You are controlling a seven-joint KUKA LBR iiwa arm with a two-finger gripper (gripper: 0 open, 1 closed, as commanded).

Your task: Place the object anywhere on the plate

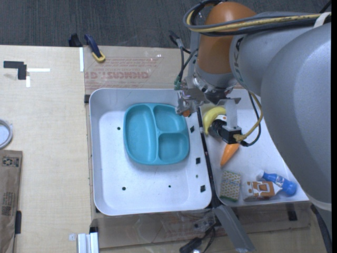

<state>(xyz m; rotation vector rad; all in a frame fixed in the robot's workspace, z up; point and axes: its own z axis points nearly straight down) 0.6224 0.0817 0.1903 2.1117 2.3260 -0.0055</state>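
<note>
Your gripper [185,105] hangs at the blue plate's [156,134] upper right corner; finger state can't be told.

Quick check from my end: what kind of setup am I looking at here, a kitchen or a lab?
Most likely a robot lab bench, not a kitchen: two white bins sit on a wooden bench top with tape marks, toy food such as a banana and carrot, and loose cables.
</note>
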